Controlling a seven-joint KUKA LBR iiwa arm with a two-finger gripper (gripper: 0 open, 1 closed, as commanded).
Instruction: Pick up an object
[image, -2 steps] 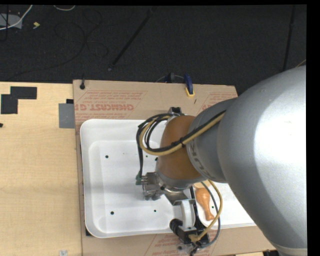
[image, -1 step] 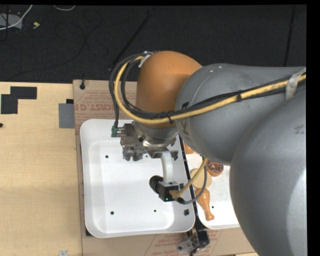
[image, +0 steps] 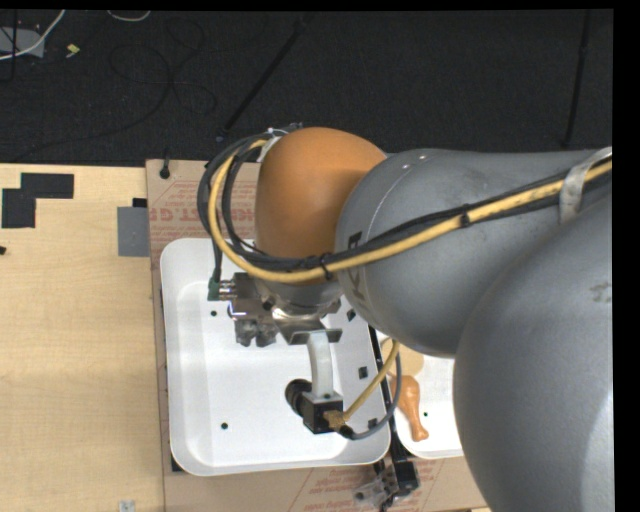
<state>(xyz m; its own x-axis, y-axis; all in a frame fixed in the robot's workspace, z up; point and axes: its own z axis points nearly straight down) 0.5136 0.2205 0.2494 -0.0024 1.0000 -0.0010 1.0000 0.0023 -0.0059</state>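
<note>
Grey arm's gripper (image: 262, 330) hangs low over the left shallow white bin (image: 190, 400), honestly can't tell if it's open or gripping anything. A small orange elongated piece (image: 411, 410) lies in the right white bin (image: 436, 446), by its left wall.

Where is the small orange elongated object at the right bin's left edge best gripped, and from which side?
Mid-length across its short width, from above: the orange elongated object lies flat, its long axis running along the right bin wall.
</note>
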